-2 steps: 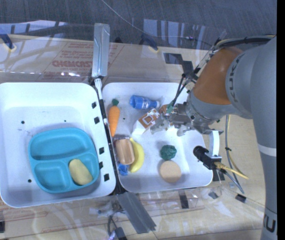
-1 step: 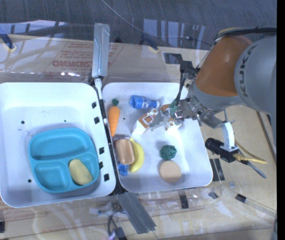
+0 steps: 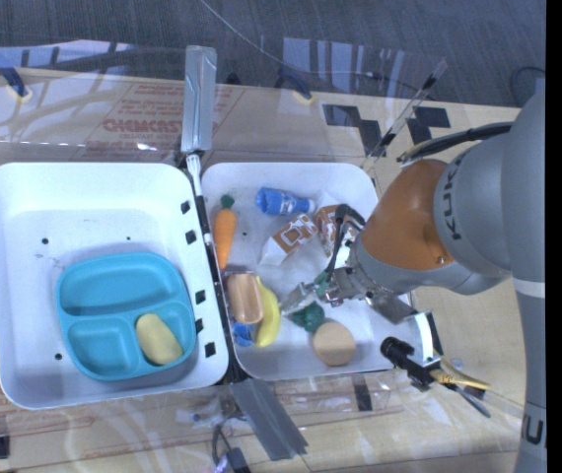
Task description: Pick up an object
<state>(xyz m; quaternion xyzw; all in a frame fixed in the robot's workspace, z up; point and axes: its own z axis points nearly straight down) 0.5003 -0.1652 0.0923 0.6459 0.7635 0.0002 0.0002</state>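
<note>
So the arm (image 3: 458,225) comes in from the right and hangs low over the right bin (image 3: 261,368), with the gripper (image 3: 322,289) down in the middle of the clutter. Honestly can't tell if the jaws are apart or together, it's all a tangle of metal and wrappers there. Right under it there's a green thing (image 3: 308,316), and just beside that a round tan ball (image 3: 333,343) near the front wall. Along the left side of that bin you've got a carrot (image 3: 224,236), a bread roll (image 3: 244,298) and a banana (image 3: 269,321) touching it. A blue bottle (image 3: 283,202) lies at the back. Left bin (image 3: 15,264) has a teal tray (image 3: 113,284) with a yellow potato-ish lump (image 3: 159,338) sitting in its front right compartment.
</note>
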